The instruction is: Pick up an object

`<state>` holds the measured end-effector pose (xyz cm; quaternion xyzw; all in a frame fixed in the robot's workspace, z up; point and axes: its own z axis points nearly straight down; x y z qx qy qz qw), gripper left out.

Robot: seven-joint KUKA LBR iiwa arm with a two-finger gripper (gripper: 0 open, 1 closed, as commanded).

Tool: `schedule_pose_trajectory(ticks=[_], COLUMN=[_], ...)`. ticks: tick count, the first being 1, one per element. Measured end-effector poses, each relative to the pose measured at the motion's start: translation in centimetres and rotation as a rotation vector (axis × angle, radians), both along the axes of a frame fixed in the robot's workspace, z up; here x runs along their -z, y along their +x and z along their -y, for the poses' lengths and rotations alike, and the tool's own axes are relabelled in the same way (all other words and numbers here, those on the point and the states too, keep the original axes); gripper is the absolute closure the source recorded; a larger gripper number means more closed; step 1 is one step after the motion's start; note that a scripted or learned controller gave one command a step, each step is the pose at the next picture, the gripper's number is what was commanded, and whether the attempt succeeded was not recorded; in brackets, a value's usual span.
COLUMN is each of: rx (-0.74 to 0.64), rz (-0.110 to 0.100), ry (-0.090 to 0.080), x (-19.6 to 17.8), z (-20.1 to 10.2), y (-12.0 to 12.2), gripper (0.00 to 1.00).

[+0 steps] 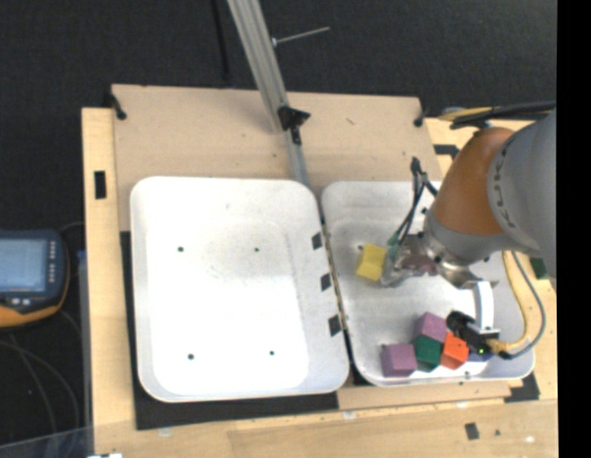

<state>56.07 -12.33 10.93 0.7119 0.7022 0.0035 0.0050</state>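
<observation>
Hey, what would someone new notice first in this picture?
The grey and orange arm reaching over the right bin, its gripper right beside a yellow block. Then the purple, green and orange blocks clustered at that bin's near edge, beside the bare left bin.

Bench (228,122): matt tan board, looks like raw fibreboard or wood. Left bin (228,284) and right bin (362,222): smooth white plastic, scuffed grey, faint sheen. Yellow block (370,262), purple (398,358), green (428,351), orange (454,350) blocks: matt, foam-like. Arm (505,194): smooth grey casing, satin orange band. Pole (262,51): ribbed bare metal. Floor (85,36): dark rough carpet.
</observation>
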Motion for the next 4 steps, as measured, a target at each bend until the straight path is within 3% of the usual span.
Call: schedule_pose_trajectory(ticks=[1,2,3,4], rx=[-0.012,-0.02,-0.019,-0.02], rz=[-0.001,0.001,-0.02,-0.017], ry=[-0.003,-0.004,0.004,0.003], x=[-16.1,-23.2,-11.3,-3.0], z=[6.7,8.1,2.2,-3.7], y=[-2.6,5.7,0.7,5.5], gripper=[1.0,1.0,1.0,1.0])
